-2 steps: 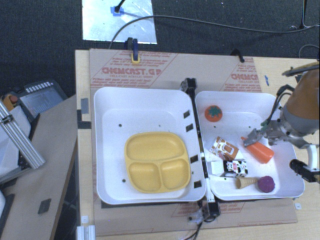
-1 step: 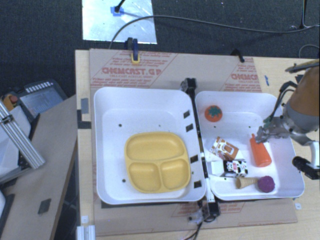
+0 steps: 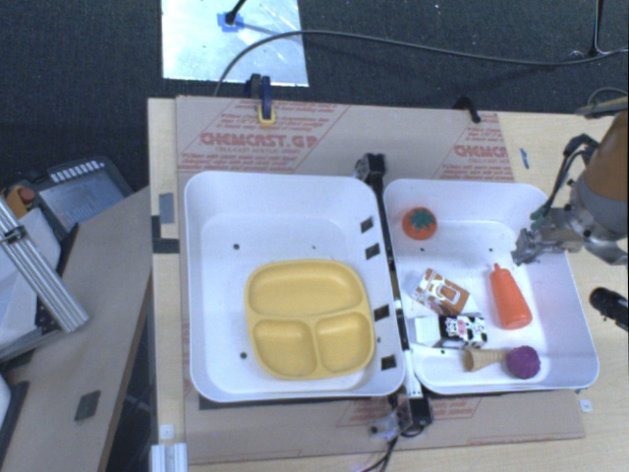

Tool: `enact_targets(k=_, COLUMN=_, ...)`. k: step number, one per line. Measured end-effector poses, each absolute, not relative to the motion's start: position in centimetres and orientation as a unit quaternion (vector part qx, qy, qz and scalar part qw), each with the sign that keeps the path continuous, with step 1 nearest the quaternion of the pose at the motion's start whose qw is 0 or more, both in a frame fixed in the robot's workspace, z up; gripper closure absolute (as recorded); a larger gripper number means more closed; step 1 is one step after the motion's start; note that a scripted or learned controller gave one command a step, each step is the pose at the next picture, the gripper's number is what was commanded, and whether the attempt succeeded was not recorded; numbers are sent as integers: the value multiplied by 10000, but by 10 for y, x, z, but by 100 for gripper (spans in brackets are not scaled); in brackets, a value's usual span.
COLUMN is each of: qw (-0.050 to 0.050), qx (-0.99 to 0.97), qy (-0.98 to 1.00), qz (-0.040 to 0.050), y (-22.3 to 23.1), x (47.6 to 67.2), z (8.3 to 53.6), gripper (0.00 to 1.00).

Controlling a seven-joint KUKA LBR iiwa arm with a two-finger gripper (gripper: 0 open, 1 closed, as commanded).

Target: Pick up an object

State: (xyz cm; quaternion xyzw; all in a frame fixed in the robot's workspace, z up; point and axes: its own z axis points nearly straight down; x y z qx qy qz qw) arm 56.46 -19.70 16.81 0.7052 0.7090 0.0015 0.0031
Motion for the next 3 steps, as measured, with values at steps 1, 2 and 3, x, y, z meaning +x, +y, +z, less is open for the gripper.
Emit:
enact_targets(k=1, qw=39, qx=7052, qy=7090, qz=16, y=-205, x=573, z=225, gripper=100)
enact_targets(k=2, qw=20, qx=7050, qy=7092, qz=10, y=-205, x=575, z=250, gripper=100)
enact_targets(k=3, qw=6, qx=7037, qy=7105, qz=11, y=-145, x=580, z=253, gripper=100)
